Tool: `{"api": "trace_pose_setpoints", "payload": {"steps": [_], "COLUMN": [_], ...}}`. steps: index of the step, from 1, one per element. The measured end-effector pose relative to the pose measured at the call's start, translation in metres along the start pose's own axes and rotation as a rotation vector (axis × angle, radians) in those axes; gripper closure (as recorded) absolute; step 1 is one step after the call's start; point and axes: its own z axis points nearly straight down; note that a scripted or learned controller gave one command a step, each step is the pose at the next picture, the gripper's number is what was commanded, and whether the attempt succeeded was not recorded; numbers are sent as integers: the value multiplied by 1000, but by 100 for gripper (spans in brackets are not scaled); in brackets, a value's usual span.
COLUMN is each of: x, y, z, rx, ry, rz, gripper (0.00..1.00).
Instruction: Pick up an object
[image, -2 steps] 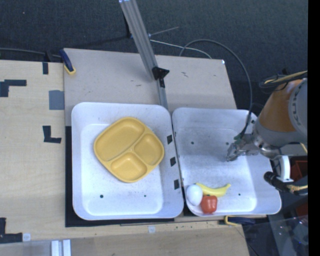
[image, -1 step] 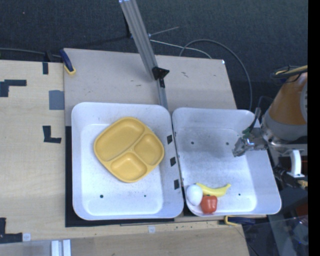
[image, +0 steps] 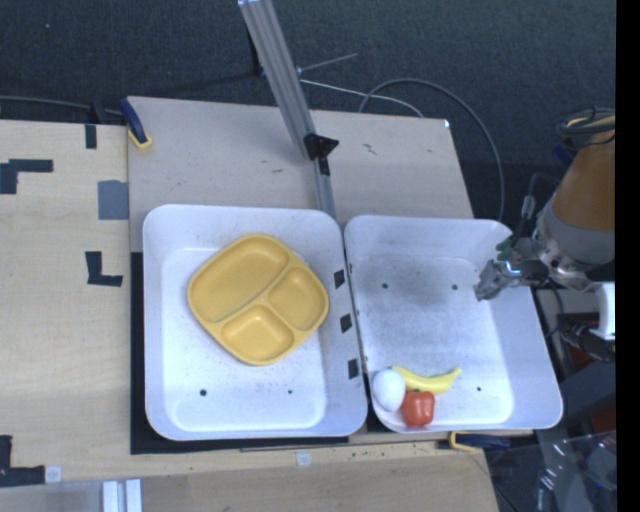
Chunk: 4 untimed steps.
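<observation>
The banana (image: 432, 379) lies in the right bin (image: 520, 340), near its front edge. Its long side runs left to right, and the right tip points up a little toward the back. It is small, yellow and curved. A white egg (image: 388, 388) touches its left end, and a red fruit (image: 419, 407) sits just under it, touching too. The left bin (image: 165, 300) holds a yellow tray (image: 258, 298) with three parts. The gripper (image: 488, 284) hangs over the right bin's far right side, well apart from the banana. Nobody can tell how wide the claw is.
</observation>
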Motion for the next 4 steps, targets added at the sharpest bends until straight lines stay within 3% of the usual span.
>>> {"api": "trace_pose_setpoints", "payload": {"steps": [1,2,4], "x": [1,57,161], "y": [1,1,-12], "z": [-39,-48,-26], "rx": [0,3,7], "ry": [0,3,2], "rz": [0,-5,-4], "gripper": [100,100,100]}}
